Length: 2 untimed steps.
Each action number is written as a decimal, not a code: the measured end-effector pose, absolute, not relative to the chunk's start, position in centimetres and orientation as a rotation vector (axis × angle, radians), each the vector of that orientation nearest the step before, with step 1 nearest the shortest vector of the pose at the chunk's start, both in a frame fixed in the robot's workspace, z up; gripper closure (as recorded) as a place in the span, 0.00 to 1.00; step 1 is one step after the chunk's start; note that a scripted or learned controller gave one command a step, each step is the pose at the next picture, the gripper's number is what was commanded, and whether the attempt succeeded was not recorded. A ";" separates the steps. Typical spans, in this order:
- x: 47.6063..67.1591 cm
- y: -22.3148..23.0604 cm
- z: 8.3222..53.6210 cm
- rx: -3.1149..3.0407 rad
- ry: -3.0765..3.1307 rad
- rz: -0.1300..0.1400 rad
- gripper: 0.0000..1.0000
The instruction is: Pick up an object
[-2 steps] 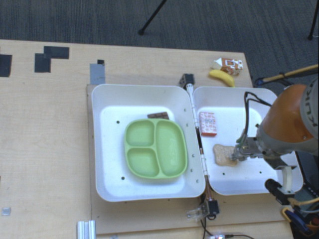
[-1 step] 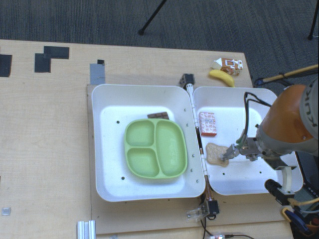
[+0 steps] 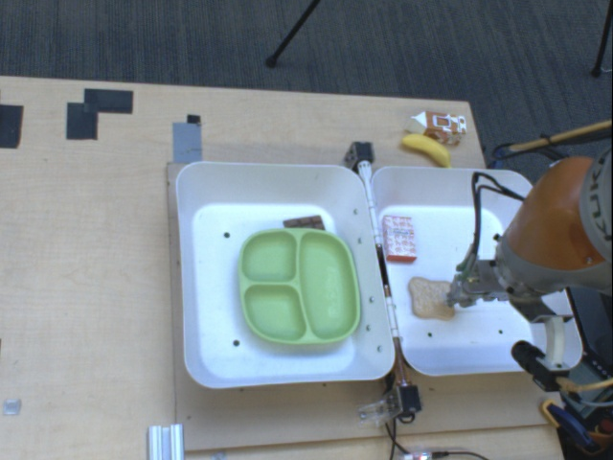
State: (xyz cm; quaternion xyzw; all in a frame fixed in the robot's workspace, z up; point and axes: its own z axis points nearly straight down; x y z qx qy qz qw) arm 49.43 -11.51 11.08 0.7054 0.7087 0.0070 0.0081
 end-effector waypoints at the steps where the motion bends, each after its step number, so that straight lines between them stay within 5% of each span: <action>1: 49.4 -11.5 11.1 2.205 2.215 0.022 0.00; 2: 49.6 -11.5 12.1 2.201 2.215 0.026 1.00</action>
